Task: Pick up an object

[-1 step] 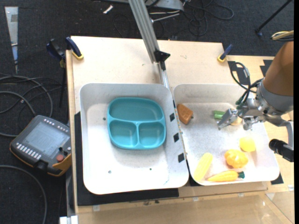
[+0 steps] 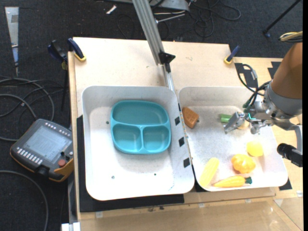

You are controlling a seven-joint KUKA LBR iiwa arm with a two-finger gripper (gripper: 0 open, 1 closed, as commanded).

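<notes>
My gripper (image 2: 244,125) hangs over the upper right part of the right bin (image 2: 211,96), open, with nothing between its fingers. Just to its left lies a small green object (image 2: 224,118), close to one fingertip. A yellow round piece (image 2: 255,149) rests right below the gripper. Further toward the front are an orange-yellow pepper-like item (image 2: 243,163), a yellow banana-shaped piece (image 2: 209,171) and a yellow carrot-like piece with a green end (image 2: 232,181). Near the bin's left wall sits a brown bread-like lump (image 2: 190,117).
The left bin (image 2: 96,143) holds a teal divided tray (image 2: 141,127). A slanted metal pole (image 2: 150,25) crosses above the divider between the bins. A teach pendant (image 2: 43,149) lies on the floor to the left. The arm's orange band (image 2: 291,76) stands at the right edge.
</notes>
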